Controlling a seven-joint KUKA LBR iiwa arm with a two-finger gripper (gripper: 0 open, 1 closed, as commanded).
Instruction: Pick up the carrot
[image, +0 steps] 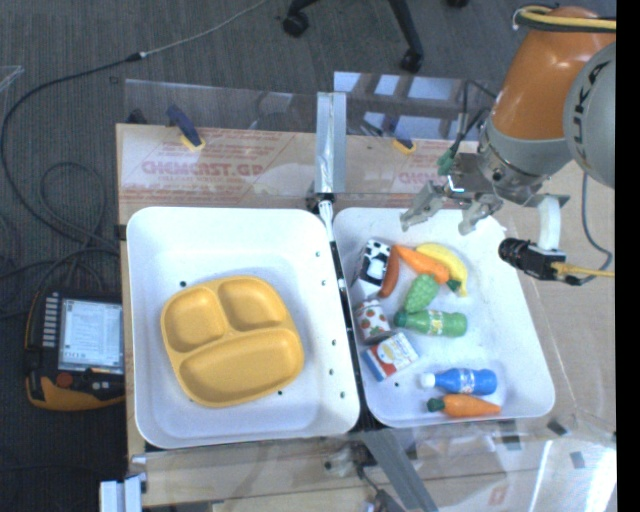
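Nearest the lens, at the front edge of the right bin (530, 330), lies a small orange carrot (468, 406) with a dark green stub at its left end, touching the blue-and-white bottle (460, 381) just behind it. A second carrot (420, 262) lies far behind the bottle, wedged between the banana (447, 264) and the black-and-white carton (375, 262). Both look like smooth moulded plastic toys: I judge them light, stiff and a little slippery, tapered so a grip near the tip would squirt off. I'd close across the thick middle, fingers square to the long axis. The front one has freer sides. My gripper (452, 208) hangs beyond the banana, over the bin's far rim, its fingers (421, 210) spread apart and holding nothing. The yellow divided tray (232, 340) sits in the left bin (150, 240), matte and rounded.
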